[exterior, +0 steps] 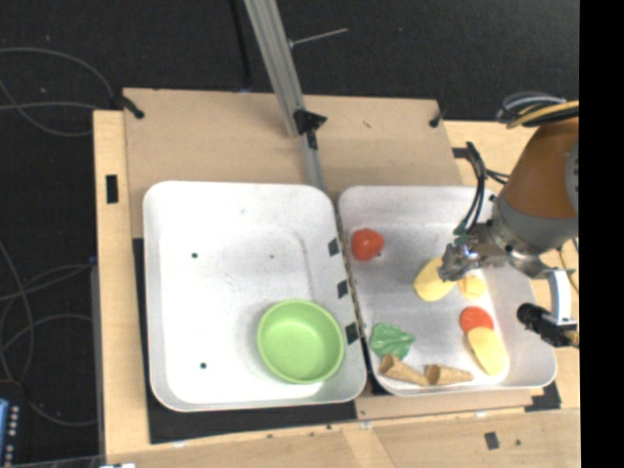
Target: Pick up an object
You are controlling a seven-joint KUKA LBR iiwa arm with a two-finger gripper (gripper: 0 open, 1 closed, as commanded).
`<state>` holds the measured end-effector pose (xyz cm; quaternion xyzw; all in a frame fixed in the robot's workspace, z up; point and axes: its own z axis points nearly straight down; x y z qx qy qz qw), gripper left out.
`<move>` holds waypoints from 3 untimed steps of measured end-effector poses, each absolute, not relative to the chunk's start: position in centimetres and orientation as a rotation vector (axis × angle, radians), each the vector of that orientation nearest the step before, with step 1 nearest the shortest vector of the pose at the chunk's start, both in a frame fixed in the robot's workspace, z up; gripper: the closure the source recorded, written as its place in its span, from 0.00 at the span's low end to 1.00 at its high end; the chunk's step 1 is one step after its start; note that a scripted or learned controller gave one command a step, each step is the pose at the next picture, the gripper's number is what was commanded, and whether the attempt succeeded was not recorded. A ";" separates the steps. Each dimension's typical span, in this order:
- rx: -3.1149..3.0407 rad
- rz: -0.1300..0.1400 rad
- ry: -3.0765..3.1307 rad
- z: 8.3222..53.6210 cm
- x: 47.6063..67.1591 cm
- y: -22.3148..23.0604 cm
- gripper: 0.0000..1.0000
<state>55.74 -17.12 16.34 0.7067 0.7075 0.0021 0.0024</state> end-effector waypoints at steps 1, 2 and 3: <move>2.213 0.006 2.222 20.8 56.4 -17.1 1.00; 2.212 0.006 2.222 25.4 56.0 -17.4 1.00; 2.214 0.000 2.227 24.5 56.1 -12.6 1.00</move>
